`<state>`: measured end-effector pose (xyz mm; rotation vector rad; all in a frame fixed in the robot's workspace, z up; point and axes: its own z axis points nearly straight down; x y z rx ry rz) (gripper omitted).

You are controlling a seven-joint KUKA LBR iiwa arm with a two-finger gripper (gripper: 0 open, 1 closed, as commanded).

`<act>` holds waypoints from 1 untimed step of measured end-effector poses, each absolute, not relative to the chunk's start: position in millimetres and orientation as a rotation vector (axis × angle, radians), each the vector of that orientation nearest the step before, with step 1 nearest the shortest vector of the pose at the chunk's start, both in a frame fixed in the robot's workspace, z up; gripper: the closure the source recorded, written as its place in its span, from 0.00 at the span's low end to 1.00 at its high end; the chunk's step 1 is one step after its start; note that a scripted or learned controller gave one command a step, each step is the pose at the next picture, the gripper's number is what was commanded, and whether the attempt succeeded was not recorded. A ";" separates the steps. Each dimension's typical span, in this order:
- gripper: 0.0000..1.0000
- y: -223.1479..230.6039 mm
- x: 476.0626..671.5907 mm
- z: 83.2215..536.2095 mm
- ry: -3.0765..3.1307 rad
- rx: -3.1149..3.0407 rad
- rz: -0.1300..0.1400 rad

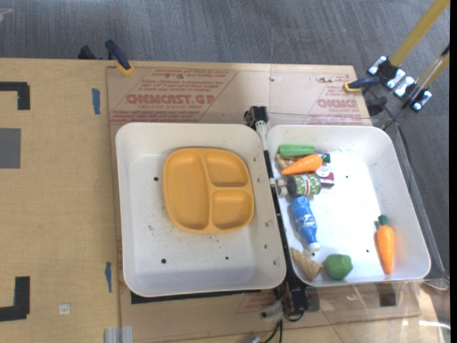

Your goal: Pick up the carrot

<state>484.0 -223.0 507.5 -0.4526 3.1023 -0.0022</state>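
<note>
1. Along the bottom edge of the frame, the near rims of the two white bins meet. The left bin point(136, 263) and the right bin point(414, 191) sit side by side on a cardboard sheet point(178, 95) with red lettering.
2. Low in the right bin lie a green lump point(338, 265) and a tan scrap point(307, 264), close together.
3. Right of those, near the bin's right wall, lies a carrot point(385, 245), well apart from the rest, with its green top pointing up the frame.
4. Mid-frame, a blue bottle point(305, 221) lies along the bin's left wall, and a small green-labelled bottle point(308, 185) sits just above it.
5. Above that, a second carrot point(301, 164) is crowded between the small bottle and a green vegetable point(296, 150).
6. Centred in the left bin is a yellow divided plate point(208, 189).
7. Nothing is gripped yet, so I judge the pick has not begun, and how the claw stands I cannot tell.
8. The next move, I'd say, calls for an approach from the right and a descent over the lone carrot, lined up across its narrow width. The crowded one risks a bump with its neighbours.
9. Farther up, blue clamps point(118, 56) pin the cardboard to the tan bench, with grey carpet point(250, 13) beyond.
</note>
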 end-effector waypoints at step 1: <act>0.00 -177.1 491.9 459.1 2.994 -0.931 -0.001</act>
